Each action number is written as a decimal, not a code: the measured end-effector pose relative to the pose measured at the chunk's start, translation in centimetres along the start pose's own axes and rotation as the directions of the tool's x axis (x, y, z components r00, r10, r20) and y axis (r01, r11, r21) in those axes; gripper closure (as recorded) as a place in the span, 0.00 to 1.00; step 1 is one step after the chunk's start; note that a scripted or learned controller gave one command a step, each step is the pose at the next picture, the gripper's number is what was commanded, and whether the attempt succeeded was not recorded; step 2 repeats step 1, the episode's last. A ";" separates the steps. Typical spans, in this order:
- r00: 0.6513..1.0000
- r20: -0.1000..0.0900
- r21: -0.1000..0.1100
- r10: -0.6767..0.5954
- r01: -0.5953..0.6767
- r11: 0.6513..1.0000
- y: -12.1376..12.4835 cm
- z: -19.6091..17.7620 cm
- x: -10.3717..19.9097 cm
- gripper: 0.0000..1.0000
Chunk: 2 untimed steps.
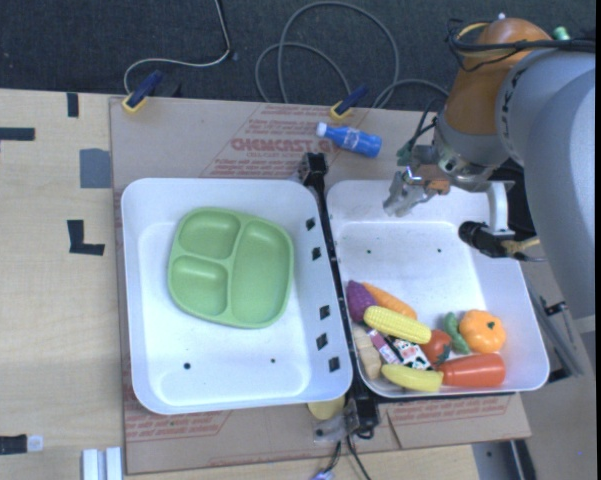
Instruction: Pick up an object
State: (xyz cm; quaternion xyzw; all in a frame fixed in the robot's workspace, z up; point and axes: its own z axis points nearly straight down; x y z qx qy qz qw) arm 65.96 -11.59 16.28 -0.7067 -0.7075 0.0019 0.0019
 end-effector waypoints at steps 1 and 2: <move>1.000 0.000 -0.008 0.000 0.000 1.000 0.9 -3.4 0.9 1.00; 1.000 0.000 -0.008 0.000 0.000 1.000 0.9 -3.4 0.9 1.00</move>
